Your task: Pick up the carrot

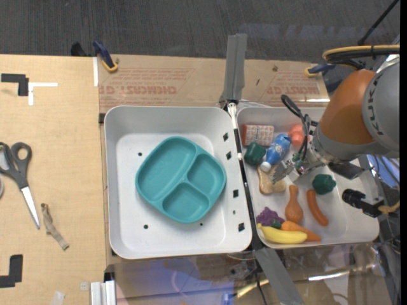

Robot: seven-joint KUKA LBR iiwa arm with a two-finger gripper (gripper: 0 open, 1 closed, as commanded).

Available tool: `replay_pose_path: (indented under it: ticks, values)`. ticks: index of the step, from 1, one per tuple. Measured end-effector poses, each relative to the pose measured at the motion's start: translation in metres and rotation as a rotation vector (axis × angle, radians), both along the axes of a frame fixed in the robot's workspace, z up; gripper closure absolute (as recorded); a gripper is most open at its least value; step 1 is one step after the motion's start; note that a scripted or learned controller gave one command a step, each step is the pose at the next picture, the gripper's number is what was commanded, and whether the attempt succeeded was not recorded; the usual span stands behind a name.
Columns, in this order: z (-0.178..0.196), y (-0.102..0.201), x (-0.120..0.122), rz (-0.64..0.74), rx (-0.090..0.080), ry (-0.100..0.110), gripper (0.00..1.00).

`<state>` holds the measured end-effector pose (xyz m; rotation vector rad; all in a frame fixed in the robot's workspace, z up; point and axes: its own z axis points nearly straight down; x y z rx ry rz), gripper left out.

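Note:
The carrot [304, 229] is an orange tapered piece lying at the front of the right bin [356, 230], partly tucked behind a yellow banana [284, 236]. My gripper [292, 166] hangs over the middle of that bin, well behind the carrot, just above a tan bread slice [272, 181] and next to a blue bottle [278, 150]. Nothing shows held in it.
Around the carrot lie purple grapes [269, 216], a tan drumstick [292, 202], an orange-red sausage-shaped piece [317, 207] and a green broccoli [324, 183]. The left bin [121, 189] holds a teal divided plate [182, 179]. Scissors [21, 170] lie on the bench at left.

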<state>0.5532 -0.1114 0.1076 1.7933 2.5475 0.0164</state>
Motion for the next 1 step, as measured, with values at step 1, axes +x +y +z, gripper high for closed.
replay_pose_path:
  ticks: [1]
  values:
    - [0.0009, 0.0075, -0.0269, -0.038, -0.005, -0.022, 0.00]
